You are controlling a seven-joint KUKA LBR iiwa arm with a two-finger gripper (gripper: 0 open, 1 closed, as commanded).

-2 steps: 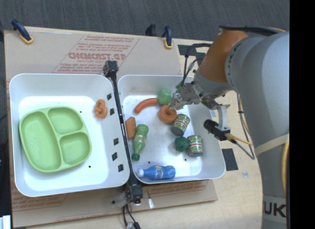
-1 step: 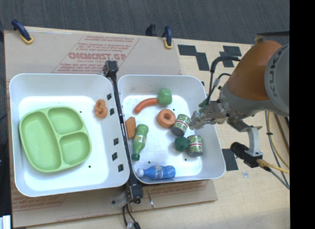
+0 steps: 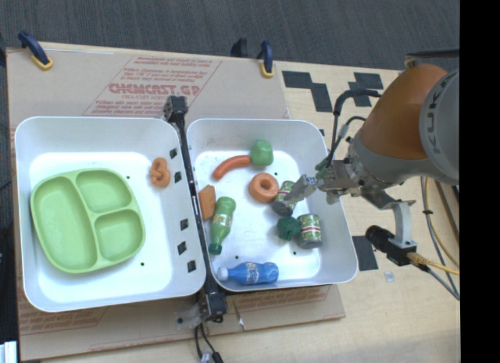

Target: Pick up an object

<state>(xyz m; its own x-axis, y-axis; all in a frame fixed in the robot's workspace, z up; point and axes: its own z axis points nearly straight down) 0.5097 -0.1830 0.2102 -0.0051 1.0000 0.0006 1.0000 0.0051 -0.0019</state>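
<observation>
My gripper (image 3: 291,194) is low inside the right bin (image 3: 337,254), reaching in from the right. It sits just right of an orange donut (image 3: 264,187) and just above a dark green lump (image 3: 286,228). A green labelled can (image 3: 310,230) lies beside that lump. Further left in this bin are an orange sausage (image 3: 232,165), a green round piece (image 3: 262,152), an orange wedge (image 3: 206,201) and a green bottle (image 3: 222,223). A blue bottle (image 3: 250,273) lies near the front wall. Whether anything is in the gripper cannot be made out.
The left bin (image 3: 31,291) holds a green divided plate (image 3: 87,218) and a small orange twisted piece (image 3: 160,172). A black divider strip (image 3: 186,197) runs between the bins. The arm's grey body and orange band (image 3: 402,123) hang over the bench's right side, with cables there.
</observation>
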